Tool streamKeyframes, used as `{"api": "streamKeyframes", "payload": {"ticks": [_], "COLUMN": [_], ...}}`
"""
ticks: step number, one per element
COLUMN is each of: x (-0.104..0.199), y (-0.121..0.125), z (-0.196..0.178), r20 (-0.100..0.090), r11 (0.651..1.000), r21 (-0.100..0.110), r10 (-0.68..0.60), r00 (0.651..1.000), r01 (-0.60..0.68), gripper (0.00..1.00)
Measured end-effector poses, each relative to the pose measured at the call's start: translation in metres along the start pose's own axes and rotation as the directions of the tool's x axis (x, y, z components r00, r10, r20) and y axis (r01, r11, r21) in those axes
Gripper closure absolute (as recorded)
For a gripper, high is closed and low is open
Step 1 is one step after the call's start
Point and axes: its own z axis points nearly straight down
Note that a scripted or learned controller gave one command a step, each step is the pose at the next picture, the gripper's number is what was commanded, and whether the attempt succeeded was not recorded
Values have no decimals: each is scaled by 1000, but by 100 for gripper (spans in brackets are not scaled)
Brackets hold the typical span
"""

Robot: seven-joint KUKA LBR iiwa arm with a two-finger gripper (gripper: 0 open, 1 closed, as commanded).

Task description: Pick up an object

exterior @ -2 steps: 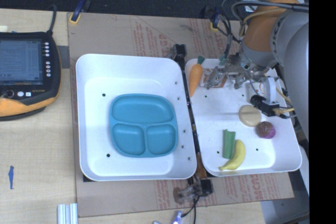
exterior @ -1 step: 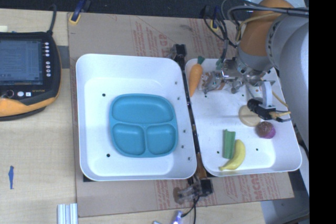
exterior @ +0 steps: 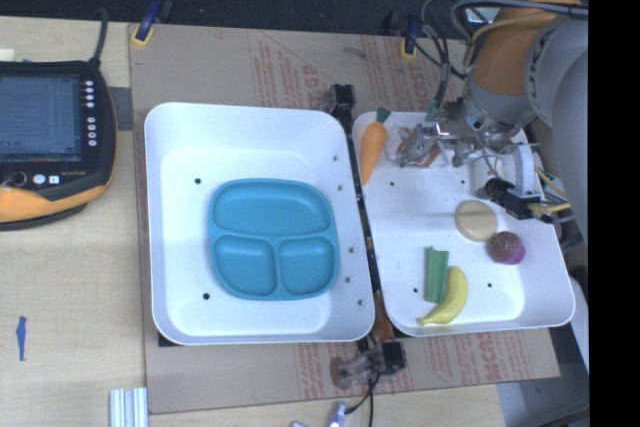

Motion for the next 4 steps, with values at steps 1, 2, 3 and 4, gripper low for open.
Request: {"api": "streamKeyframes", "payload": {"ticks": [1,2,3,4], "x": [-3,-26,-47,-84], "y": [-2,0,0,-61], "z": [24,-1,10,-18], "r20": [-7,0,-11,3], "r11": [1000,1000,1000,1000], "r21": [19,-2,8,-13], "r10": [-3,1,-5,1], "r00": [1000,1000,1000,1000], "r01": [3,-1,5,-1], "gripper": [0,0,0,0]}}
